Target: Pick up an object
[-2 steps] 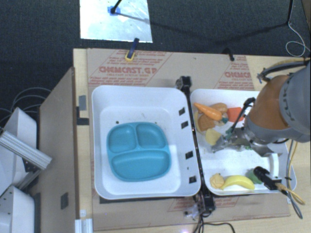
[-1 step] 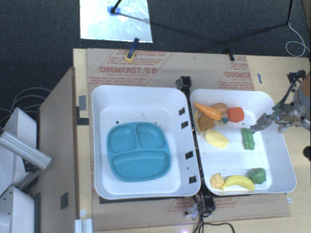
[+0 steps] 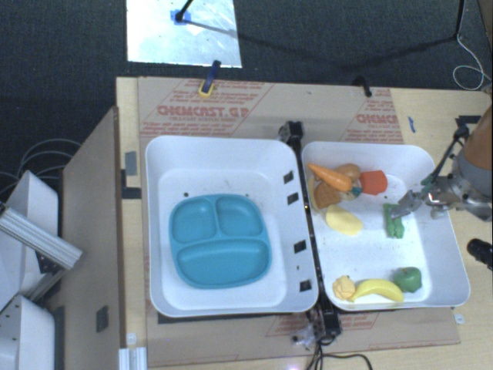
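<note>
- The arm reached in low from the right; its end effector (image 3: 400, 203) sat over the right bin (image 3: 443, 241)
- Its grip could not be told; a green toy (image 3: 395, 223) lay directly beneath its tip

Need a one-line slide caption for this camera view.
Gripper low in the right bin over a green toy; blue divided plate in the left bin.

- From my end the light is even and fairly bright, seemingly overhead; shadows soft and short.
- The two shallow white plastic bins (image 3: 231, 149) read near blown-out, a faint bluish cast on their walls.
- Glare on the shiny silver foil sheet (image 3: 183, 20) up top.
- Dark carpet (image 3: 54, 45) is underexposed, detail lost.
- Overall soft and grainy; small toys lack crisp edges.
</note>
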